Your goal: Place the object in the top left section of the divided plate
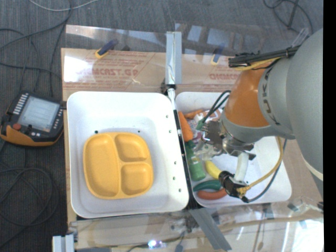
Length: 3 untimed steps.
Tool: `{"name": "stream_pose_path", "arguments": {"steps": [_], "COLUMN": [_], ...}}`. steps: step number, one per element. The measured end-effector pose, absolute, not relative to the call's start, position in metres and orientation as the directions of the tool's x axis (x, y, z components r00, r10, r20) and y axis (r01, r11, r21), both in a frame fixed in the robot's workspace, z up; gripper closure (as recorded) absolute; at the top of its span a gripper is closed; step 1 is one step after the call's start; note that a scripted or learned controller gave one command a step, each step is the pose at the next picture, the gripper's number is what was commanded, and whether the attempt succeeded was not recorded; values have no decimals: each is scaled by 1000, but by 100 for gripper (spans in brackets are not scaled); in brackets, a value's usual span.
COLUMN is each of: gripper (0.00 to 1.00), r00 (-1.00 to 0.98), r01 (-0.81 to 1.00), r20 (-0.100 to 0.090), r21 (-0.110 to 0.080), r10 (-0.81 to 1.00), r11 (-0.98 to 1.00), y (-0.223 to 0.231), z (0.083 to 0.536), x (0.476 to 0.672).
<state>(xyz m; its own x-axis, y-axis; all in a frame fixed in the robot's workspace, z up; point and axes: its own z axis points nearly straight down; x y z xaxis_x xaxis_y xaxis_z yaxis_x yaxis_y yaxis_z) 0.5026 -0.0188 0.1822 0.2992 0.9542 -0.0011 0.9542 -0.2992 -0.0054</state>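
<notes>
Bench (118, 67): two bins side by side. Left bin (121, 101), at 9 o'clock: divided plate (118, 164) lying in it, toward its 7 o'clock corner. Right bin (273, 188), at 3 o'clock: heap of small objects (197, 156) along its 9 o'clock wall; arm (257, 104) over it, entering from 3 o'clock. Pendant (32, 118) on floor, at 9 o'clock of left bin.

The divided plate (118, 164) is showing plain yellow inside a white bin (126, 106). At three o'clock, orange, green, yellow and red items (202, 164) are mingling under the grey, orange-banded arm (252, 104).
</notes>
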Motion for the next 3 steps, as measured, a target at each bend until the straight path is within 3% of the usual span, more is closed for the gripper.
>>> {"name": "stream_pose_path", "arguments": {"steps": [1, 2, 3], "gripper": [100, 100, 100], "r00": [470, 424, 449], "r01": [882, 905, 893], "r20": [-6, -5, -3], "r21": [-1, -2, -6], "r10": [882, 905, 893], "r11": [-470, -424, -449], "y": [-44, -18, -22], "z": [271, 311, 209], "x": [579, 545, 508]}}
